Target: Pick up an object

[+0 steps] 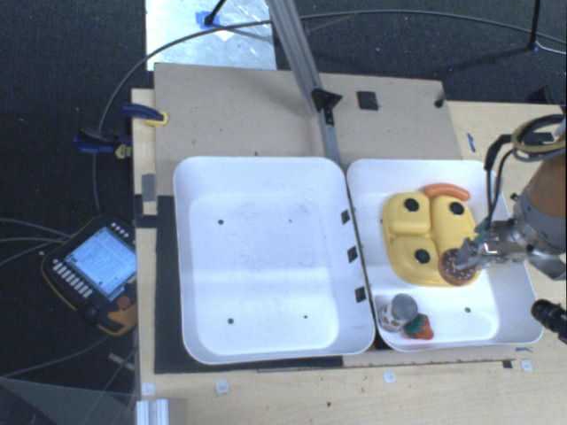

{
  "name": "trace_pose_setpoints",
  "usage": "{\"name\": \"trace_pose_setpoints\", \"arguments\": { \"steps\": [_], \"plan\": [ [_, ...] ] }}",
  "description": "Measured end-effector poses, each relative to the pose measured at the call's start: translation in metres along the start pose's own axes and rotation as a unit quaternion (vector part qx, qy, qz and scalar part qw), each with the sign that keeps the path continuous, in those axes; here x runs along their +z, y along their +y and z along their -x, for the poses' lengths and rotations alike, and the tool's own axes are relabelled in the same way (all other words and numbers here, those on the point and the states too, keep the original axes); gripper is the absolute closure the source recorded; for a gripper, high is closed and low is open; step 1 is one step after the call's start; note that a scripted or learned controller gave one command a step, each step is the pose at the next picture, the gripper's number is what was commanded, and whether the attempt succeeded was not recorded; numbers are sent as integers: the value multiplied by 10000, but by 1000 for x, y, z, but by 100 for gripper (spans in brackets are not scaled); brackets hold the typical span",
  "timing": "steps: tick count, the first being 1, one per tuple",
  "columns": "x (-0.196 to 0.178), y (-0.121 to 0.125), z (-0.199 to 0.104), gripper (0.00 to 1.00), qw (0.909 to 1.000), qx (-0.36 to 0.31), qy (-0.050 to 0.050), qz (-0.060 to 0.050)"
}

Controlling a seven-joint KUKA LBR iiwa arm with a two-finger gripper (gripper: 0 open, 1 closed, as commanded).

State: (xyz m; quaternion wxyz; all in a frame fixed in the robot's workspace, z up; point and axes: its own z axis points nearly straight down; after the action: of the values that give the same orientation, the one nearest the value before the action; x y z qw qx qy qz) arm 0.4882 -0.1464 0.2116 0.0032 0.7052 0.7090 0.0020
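Pendant: a handheld controller with a lit screen lies on the dark floor, left of my tabletop.
Clamps: blue and yellow clamps grip the tabletop's left edge.
Left bin: shallow, white, with dark dots on its floor.
Pole: a grey pole slants down from the top of the view and ends at the far edge between the two bins.
Right bin: white, touching the left bin along its side.
Small items: a grey round piece and a red and green piece lie together at the near left corner of the right bin.
Yellow object: a lumpy yellow item with black spots sits in the middle of the right bin; an orange piece lies at its far edge.
Brown ring: a round brown piece rests against the yellow object's near right side.
My jaws: low in the right bin, touching the brown ring and the yellow object; I cannot tell if they are open or closed.
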Motion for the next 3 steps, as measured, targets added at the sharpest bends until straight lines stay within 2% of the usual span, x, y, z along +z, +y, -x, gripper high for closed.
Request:
{"name": "trace_pose_setpoints", "arguments": {
  "steps": [1, 2, 3],
  "plan": [
    [-51, 2, 0, 100, 10000, -1, -3, 2],
    [-46, 25, -36, 100, 10000, -19, 12, -18],
    [-49, 50, -87, 100, 10000, -26, 19, -21]
  ]
}}
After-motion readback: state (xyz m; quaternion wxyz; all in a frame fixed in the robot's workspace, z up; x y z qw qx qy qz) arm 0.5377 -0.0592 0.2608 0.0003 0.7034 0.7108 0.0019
